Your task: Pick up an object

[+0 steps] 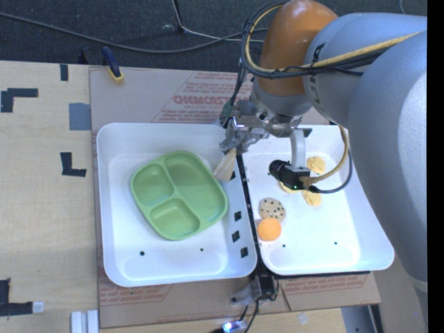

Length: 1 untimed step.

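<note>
My gripper (pixel 234 146) hangs over the divider between the two bins, at the left bin's back right corner. A tan, stick-like block (pixel 225 166) slants down from between its fingertips, and the gripper is shut on the block's upper end. The block's lower end overlaps the right rim of a green divided plate (pixel 179 194) lying in the left bin (pixel 118 255). In the right bin (pixel 347 252) lie a speckled cookie (pixel 272 207), an orange ball (pixel 269 229) and two yellow pieces (pixel 316 164) (pixel 312 198).
The arm's grey body and orange band cover the back and right side of the right bin. A black cable end (pixel 286 173) dangles above that bin's middle. Cardboard (pixel 166 96) lies under both bins, with a blue-and-yellow clamp (pixel 112 66) at its back left corner.
</note>
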Each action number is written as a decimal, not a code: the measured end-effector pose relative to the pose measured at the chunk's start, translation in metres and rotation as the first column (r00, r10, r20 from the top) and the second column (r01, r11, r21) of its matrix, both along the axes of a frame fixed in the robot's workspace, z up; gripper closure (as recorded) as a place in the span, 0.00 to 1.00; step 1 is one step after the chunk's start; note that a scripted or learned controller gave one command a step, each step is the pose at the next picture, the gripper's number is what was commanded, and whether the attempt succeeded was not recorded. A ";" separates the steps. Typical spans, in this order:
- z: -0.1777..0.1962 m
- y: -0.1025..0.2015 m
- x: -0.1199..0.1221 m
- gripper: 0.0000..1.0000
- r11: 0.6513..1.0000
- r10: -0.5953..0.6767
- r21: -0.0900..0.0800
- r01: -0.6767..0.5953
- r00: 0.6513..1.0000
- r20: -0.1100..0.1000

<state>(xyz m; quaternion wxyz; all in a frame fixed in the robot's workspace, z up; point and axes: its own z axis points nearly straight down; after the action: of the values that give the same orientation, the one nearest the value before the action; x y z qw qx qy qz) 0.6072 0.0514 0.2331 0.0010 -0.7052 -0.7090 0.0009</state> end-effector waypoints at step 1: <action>-0.009 0.045 0.023 1.00 1.000 0.000 0.000 0.000 1.000 0.001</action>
<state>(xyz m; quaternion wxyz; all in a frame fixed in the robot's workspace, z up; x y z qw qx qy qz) 0.6298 0.0959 0.2244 0.0007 -0.7053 -0.7089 0.0005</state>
